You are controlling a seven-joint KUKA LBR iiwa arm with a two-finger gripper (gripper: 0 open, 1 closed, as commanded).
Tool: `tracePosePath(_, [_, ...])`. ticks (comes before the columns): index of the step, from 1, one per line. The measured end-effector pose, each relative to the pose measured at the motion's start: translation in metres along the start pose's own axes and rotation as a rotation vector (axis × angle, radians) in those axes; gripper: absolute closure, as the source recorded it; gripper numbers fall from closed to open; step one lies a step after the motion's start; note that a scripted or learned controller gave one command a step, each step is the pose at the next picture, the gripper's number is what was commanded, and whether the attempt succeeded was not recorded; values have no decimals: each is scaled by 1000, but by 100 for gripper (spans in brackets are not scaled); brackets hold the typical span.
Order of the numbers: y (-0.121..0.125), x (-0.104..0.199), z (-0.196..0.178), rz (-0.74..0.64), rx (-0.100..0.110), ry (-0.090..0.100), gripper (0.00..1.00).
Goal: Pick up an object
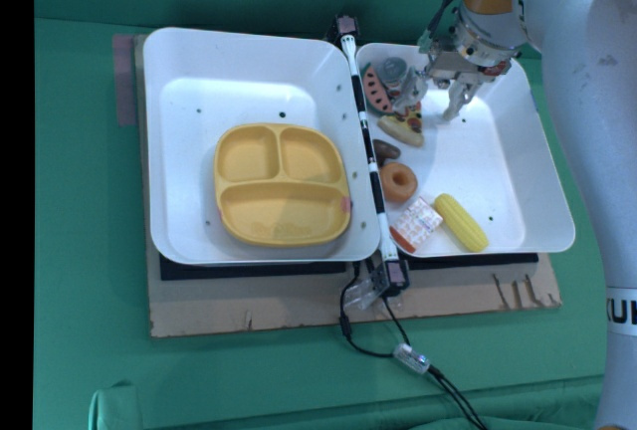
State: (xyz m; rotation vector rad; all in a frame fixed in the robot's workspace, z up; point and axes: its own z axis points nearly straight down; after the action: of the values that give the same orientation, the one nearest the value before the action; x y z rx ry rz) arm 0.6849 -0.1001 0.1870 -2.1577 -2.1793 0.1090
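2 white bins sat on the tabletop | tool hung over the right bin, fingers apart, gripping nothing | pizza slice lay just beside it | corn cob nearer front

In the right bin I see several small toy foods. A watermelon slice and a grey round can lie at the far left corner, with a pizza slice just beside them. Nearer to me, along the left wall, lie a dark brown piece, a donut, a white and orange packet and a yellow corn cob.
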Motion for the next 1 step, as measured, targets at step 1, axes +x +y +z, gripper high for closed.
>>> tracePosePath(1, [2,0,0,2,-3,1,0])
